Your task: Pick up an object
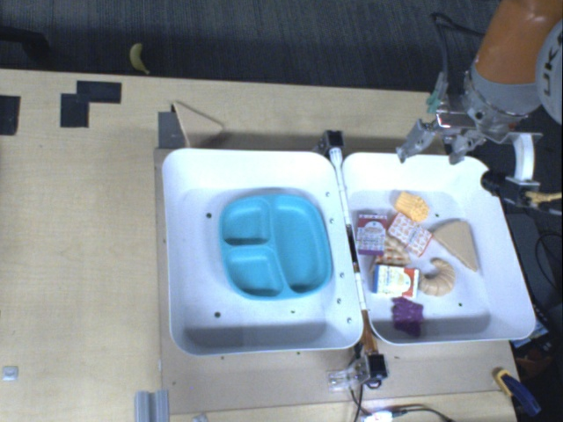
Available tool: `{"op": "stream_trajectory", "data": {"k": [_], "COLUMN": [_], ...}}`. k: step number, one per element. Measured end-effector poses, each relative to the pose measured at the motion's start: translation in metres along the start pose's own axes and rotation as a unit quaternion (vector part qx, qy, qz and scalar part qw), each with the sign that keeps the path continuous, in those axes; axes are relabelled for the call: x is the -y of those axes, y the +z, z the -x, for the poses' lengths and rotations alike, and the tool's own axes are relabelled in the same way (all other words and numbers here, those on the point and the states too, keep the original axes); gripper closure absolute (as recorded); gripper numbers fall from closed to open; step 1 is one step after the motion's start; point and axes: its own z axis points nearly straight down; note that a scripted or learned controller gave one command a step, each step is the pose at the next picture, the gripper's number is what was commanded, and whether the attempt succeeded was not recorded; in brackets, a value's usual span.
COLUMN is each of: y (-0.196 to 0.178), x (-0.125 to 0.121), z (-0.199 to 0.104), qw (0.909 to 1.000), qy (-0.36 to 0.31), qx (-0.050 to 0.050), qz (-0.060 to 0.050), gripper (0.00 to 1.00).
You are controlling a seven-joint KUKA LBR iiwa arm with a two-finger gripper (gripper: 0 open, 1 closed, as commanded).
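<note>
My gripper (431,148) hangs above the far edge of the right bin (506,236), its two fingers spread open with nothing between them. Below it in that bin lie several small items: a yellow cracker (412,206), a dark red packet (371,233), a pink-checked packet (409,234), a tan wedge (459,243), a croissant-shaped piece (439,279), a small white and red box (393,280) and a purple block (407,315). The gripper is well behind and above all of them.
The left bin (189,236) holds a blue divided tray (274,244). A black divider strip (345,209) runs between the bins. Cables lie at the right edge (528,192) and at the front (369,372). A yellow banana shape (139,57) lies at the bench's back.
</note>
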Motion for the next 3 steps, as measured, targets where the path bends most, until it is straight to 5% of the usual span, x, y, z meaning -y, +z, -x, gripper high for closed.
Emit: {"op": "stream_trajectory", "data": {"k": [1, 2, 3], "y": [0.149, 0.137, 0.137], "x": [0.045, 0.043, 0.043], "z": [-0.010, -0.011, -0.011], "qw": [1.0000, 1.0000, 1.0000], "qy": [0.001, 0.001, 0.001], "qx": [0.000, -0.001, -0.001], "qz": [0.001, 0.003, 0.003], "gripper": [0.00, 1.00, 0.00]}}
